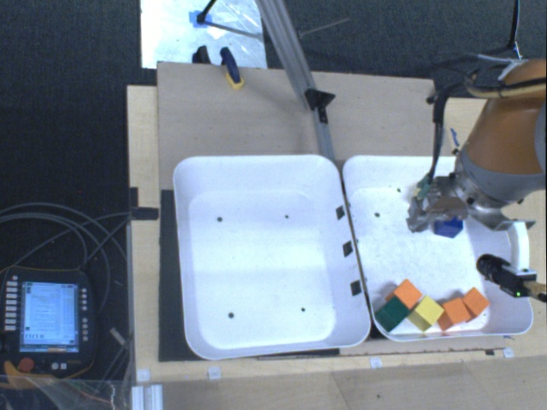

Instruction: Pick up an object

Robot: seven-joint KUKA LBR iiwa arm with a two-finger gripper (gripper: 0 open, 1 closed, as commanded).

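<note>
Camera view from above takes in both white bins, and the arm (pixel 504 139) leans in from the right, its orange band bulging over the right bin (pixel 372 196). The wrist is bent downward so the gripper (pixel 425 209) sits low over the bin floor, toward the upper middle of that bin. A blue block (pixel 447 226) lies just beside the gripper, touching or nearly touching its lower right edge; whether the gripper is open or closed around it, I cannot tell from this slant. Well apart, along the near wall, huddle an orange cube (pixel 408 294), a green cube (pixel 391 313), a yellow cube (pixel 425 313) and two more orange blocks (pixel 464 307). Beside it sits the left bin (pixel 192 196).
</note>
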